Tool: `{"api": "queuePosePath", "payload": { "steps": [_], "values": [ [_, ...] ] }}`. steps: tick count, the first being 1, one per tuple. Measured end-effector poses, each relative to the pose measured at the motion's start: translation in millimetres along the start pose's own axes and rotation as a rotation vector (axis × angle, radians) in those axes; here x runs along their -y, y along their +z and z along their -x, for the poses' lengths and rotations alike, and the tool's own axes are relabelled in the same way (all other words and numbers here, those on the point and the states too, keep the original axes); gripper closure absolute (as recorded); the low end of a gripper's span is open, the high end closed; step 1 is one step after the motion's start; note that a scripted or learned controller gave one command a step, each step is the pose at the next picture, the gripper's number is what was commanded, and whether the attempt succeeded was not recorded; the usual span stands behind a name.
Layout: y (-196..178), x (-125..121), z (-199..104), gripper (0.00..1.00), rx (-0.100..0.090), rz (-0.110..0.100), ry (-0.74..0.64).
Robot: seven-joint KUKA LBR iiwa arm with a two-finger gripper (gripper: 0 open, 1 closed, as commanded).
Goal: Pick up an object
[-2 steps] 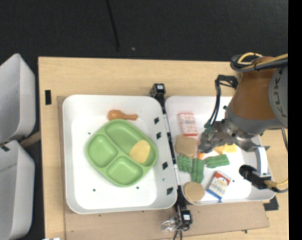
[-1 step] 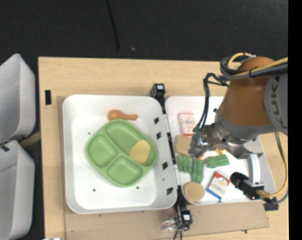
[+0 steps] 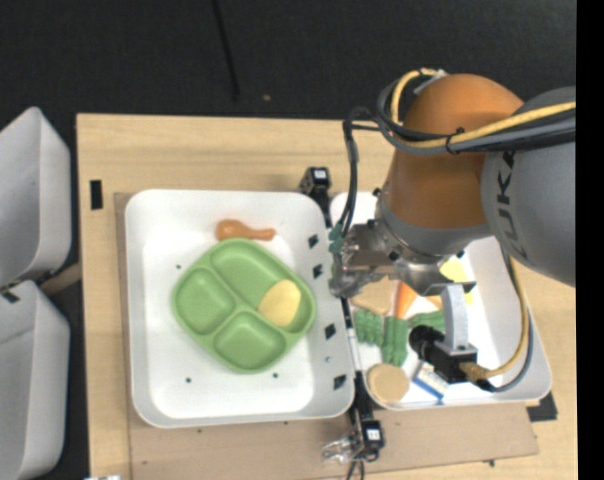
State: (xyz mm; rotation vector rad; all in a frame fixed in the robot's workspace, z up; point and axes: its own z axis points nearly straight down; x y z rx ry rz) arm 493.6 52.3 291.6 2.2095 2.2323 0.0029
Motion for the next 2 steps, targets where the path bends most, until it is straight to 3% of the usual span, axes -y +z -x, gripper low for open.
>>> {"api": "queuePosePath", "payload": {
  "steps": [1, 2],
  "values": [
    [-18.6, -38.9, -52.1, 1.0, 0.001, -0.001, 0.003],
    [-25.3, -38.2, -47.9, 1.0, 0.005, -0.01, 0.002]
  ]
}}
